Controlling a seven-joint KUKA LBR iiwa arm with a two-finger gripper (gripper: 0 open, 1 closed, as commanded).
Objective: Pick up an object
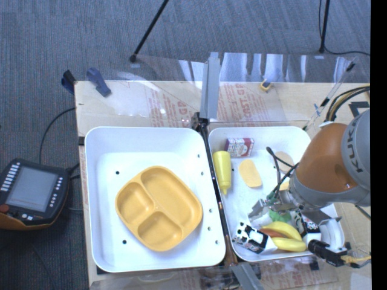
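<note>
My gripper point(269, 213) hangs low in the right bin point(302, 135) — grip state impossible to tell — a banana point(289, 243) just below it.

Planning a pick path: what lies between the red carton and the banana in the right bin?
In the camera view, a pale yellow oval piece lies between red carton and banana.

tray point(158, 206) in left bin point(103, 144)
</note>
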